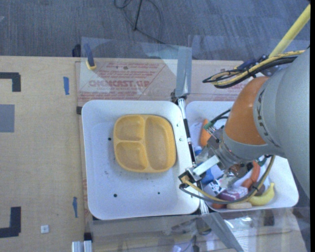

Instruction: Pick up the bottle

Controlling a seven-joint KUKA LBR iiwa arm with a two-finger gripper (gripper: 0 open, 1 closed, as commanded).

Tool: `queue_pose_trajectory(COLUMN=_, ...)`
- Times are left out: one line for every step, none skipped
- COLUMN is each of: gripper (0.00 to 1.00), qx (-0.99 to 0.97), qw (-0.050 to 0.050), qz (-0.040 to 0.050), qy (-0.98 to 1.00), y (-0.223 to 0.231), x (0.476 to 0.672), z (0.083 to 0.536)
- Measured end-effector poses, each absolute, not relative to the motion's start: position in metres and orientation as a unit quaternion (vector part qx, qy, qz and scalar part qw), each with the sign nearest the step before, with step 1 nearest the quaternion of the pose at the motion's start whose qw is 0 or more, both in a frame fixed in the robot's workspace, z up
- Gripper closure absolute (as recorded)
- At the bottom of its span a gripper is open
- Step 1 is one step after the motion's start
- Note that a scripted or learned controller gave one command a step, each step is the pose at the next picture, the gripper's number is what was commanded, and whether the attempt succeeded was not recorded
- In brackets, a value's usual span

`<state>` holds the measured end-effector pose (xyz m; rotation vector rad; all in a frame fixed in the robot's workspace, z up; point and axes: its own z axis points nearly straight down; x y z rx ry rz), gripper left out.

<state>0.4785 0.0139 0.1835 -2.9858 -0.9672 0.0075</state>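
mostly arm [268, 115] hides right bin [290, 189] clutter; bottle indistinct.

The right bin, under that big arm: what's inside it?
In the right bin a yellow banana, something orange, a red piece and blue-and-white packaging peek out. The arm covers most of the rest, so I cannot pick out a bottle.

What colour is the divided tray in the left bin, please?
Yellow tray, clearest in the camera view.

A light wooden bench [39, 162] carries black tape marks [13, 81] and blue tape strips [66, 85]. Beyond the bench's far edge lies grey carpet [197, 19], crossed by a dark cable [132, 15].
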Motion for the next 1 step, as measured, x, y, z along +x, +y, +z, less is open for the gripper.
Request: queue_pose_trajectory(gripper=0.00, qx=-0.954, qw=0.001, qz=0.0015, qy=-0.300, y=-0.0126, x=0.5277, z=0.1837)
